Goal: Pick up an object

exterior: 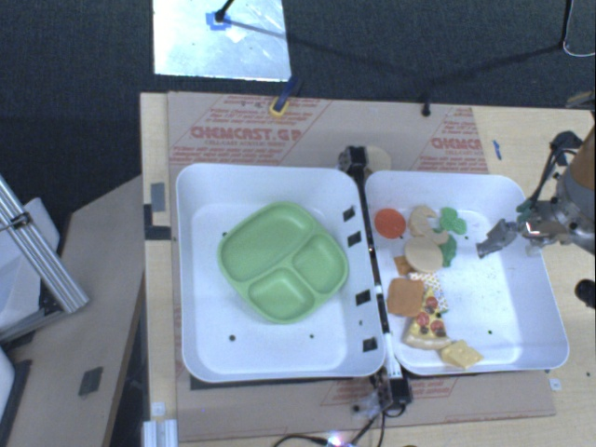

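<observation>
The hand (494, 239) hovers over the right bin (521, 343); its grip state cannot be determined. The pizza slice (427, 326) lies down-left of the hand, long axis vertical in view, tip pointing up.

Both bins, left (200, 250) and right (521, 315), are seen as smooth white plastic with a faint gloss. The green divided plate (279, 261) is read as matt, smooth plastic. The sheet (307, 128) under the bins is taken as printed brown cardboard. The far panel (182, 26) appears as dull brushed metal. The floor (74, 63) is noted as dark rough carpet
</observation>
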Robot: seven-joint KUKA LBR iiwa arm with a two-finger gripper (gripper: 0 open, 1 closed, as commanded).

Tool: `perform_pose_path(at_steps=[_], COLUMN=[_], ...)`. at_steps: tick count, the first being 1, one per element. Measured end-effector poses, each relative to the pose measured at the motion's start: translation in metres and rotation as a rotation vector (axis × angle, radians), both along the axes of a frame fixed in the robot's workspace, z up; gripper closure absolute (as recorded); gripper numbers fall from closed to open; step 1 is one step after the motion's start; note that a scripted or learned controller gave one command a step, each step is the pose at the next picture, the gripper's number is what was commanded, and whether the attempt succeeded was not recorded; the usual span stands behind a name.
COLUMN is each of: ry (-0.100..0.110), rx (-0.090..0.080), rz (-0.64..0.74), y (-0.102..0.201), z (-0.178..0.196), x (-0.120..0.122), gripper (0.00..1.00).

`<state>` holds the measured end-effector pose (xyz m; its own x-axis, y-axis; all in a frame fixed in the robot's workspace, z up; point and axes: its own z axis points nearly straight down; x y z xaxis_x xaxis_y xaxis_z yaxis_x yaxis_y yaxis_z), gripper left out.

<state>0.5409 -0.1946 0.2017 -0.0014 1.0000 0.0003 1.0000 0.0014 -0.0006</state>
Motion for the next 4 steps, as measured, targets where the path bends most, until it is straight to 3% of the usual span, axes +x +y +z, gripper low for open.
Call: perform_pose_path(at_steps=[2, 3, 4], ry=[0.0, -0.004, -0.008], rx=[0.0, -0.001, -0.002], rz=[0.0, 0.0, 0.003], y=[0.008, 0.008, 0.01], z=[-0.11, -0.098, -0.033], x=[0.0, 0.001, 0.003], gripper=[0.0, 1.0, 1.0])
